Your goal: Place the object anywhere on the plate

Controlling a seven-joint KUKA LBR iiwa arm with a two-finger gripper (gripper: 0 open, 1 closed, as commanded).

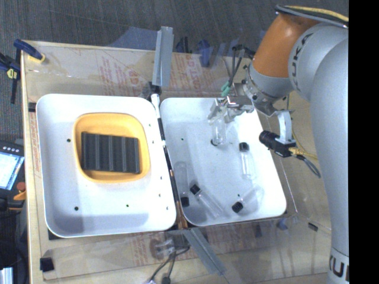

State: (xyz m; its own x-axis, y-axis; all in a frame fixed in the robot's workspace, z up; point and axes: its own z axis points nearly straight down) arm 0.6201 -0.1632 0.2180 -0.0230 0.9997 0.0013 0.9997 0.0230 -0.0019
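Vial point(218, 132) is standing upright between our closed pincer's point(221, 123) fingers in the right bin point(195, 117), other vials point(246, 161) lying nearby.

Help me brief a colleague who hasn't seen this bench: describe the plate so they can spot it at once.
Start from the two white bins side by side and take the left bin. The plate lies in its upper middle: a rounded-square yellow-orange dish with a dark ribbed centre. It is the one coloured thing in the bins; the right bin has clear vials with black caps.
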